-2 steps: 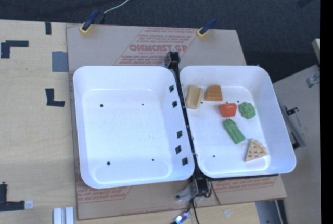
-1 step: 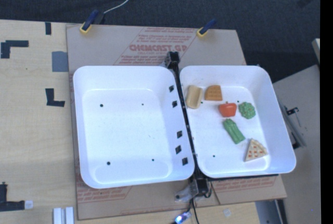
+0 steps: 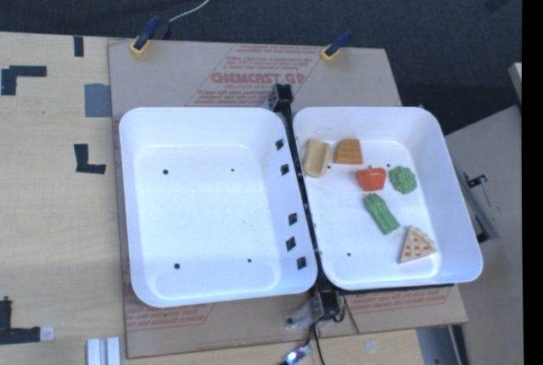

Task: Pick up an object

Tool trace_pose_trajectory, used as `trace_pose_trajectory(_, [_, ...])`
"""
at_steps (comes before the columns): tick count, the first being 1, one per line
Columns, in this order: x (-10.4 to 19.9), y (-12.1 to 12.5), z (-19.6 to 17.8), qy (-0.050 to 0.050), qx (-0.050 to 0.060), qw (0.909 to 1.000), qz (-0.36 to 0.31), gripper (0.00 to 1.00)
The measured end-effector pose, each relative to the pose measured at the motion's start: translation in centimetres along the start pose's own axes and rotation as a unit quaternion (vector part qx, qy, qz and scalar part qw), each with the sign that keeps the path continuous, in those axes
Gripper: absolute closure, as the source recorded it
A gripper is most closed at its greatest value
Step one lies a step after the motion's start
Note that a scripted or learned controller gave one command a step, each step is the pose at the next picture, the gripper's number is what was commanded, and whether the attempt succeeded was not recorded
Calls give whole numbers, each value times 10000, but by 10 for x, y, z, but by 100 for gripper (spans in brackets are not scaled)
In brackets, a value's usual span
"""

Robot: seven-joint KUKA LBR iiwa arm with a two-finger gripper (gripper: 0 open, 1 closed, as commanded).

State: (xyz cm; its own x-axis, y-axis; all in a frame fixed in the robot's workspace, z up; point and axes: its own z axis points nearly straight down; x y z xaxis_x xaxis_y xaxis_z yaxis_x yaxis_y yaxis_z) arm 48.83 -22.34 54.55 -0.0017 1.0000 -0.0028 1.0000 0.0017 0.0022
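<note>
no pick is showing yet: all six items are lying loose in the right bin (image 3: 441, 143). the finger state i cannot tell. likeliest target, the green pickle (image 3: 381, 213), is resting mid-bin below the red tomato (image 3: 371, 178), its long axis running from upper left toward the bin's lower right corner. the whole grasp is remaining.

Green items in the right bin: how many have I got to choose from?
2. A green broccoli-like piece lies near the right bin's right wall, beside the red piece. A longer green piece lies just below, toward the bin's middle. Nothing seems hidden.
</note>
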Motion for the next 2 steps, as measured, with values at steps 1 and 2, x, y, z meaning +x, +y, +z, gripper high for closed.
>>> trace_pose_trajectory(1, [0,0,0,1,5,10000,1,0])
trace_pose_trajectory(2, [0,1,-10,-7,-5,10000,0,100])
